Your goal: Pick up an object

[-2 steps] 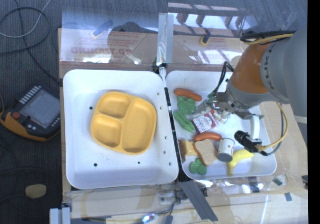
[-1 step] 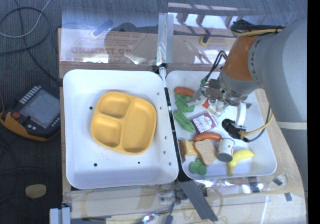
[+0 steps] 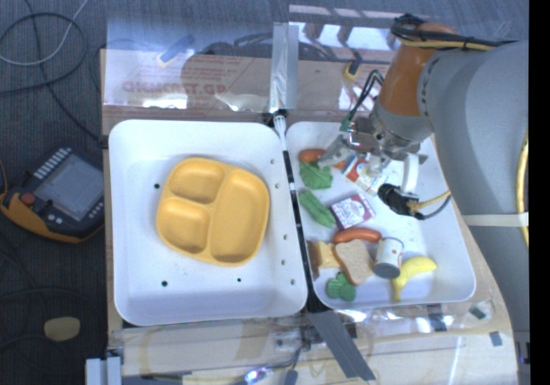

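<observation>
Camera view: the gripper [image 3: 371, 154] hangs low at the right bin's [image 3: 460, 276] far edge, over small toy food near a carrot [image 3: 311, 155]. The items look light, stiff and slippery; grasping across narrow middles seems best.

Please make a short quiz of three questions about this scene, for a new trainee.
1. True or false: the yellow divided plate lies in the right bin.
2. Which item lies nearest the front right corner of the right bin? A) banana B) hot dog C) bread slice
3. Fill in: the gripper hangs over the ____ part of the right bin, near or far from the camera.

Key:
1. False; it lies in the left bin.
2. A
3. far
</observation>
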Robot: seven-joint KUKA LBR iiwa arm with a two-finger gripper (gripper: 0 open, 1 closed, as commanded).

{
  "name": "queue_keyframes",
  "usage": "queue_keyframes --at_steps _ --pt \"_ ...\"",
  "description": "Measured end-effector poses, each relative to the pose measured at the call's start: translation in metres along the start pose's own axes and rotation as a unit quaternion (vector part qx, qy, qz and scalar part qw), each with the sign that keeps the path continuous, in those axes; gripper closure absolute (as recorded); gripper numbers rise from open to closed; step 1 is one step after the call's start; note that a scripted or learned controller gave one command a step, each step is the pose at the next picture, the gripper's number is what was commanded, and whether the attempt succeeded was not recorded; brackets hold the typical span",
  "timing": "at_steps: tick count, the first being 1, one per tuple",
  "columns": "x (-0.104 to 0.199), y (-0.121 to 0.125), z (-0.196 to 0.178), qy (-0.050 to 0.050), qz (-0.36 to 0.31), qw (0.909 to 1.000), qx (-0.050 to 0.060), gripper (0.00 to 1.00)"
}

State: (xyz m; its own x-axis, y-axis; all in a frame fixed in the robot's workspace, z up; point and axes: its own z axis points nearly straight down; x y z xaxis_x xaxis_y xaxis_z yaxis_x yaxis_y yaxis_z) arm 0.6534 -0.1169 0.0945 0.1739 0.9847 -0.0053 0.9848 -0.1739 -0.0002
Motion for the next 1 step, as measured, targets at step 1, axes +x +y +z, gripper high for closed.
queue_keyframes --at_steps 1 --pt "0.0000 0.0025 -0.0123 -0.003 -0.001 1.0000 -0.005 1.00"
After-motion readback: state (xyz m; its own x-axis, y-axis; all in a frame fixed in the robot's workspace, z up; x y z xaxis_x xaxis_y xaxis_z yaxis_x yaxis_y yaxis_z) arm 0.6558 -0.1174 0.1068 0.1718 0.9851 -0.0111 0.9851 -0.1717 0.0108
